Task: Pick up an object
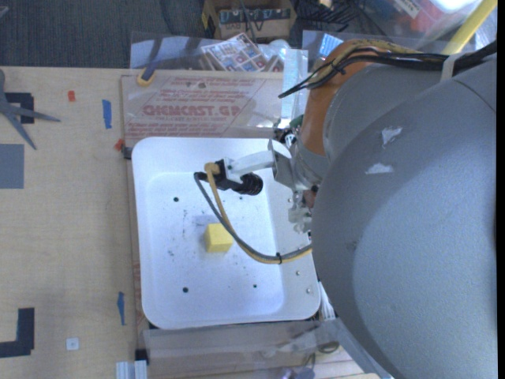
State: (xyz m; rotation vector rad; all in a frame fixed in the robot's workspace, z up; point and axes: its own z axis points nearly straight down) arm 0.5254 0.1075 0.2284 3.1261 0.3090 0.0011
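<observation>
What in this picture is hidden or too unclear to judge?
- Camera view: the right side of the white bin is covered by the grey arm, so anything lying there is hidden.
- Camera view: the dark specks on the bin floor are too small to tell as marks or objects.
- Camera view: the pale patch beside the yellow block is too blurred to identify.

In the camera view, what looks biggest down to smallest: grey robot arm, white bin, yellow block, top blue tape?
1. grey robot arm (nearest the camera, which helps)
2. white bin
3. yellow block
4. top blue tape
</observation>
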